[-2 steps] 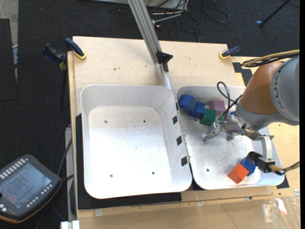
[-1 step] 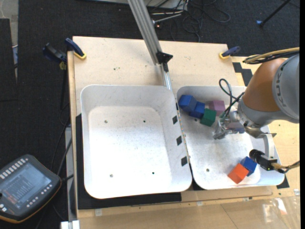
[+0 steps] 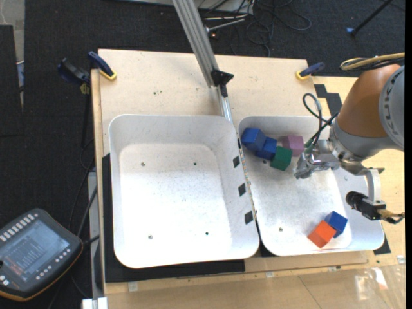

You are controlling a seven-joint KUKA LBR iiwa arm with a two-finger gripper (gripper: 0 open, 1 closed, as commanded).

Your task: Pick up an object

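Note:
The right bin [image 3: 290,237] holds a cluster at its far end: two blue blocks [image 3: 257,143], a green block [image 3: 280,158] and a pink-purple block [image 3: 293,143]. Near the front right corner lie an orange block [image 3: 321,234] and a small blue block [image 3: 336,223], touching. My gripper [image 3: 305,168] hangs over the right bin just right of the green and pink blocks, seen from above. Nothing shows between its fingers.
The left bin [image 3: 129,140] stands beside the right one, their rims meeting in the middle. A slanted metal pole [image 3: 196,34] reaches down to the bins' far edge. A teach pendant [image 3: 32,253] lies at the lower left, off the bench.

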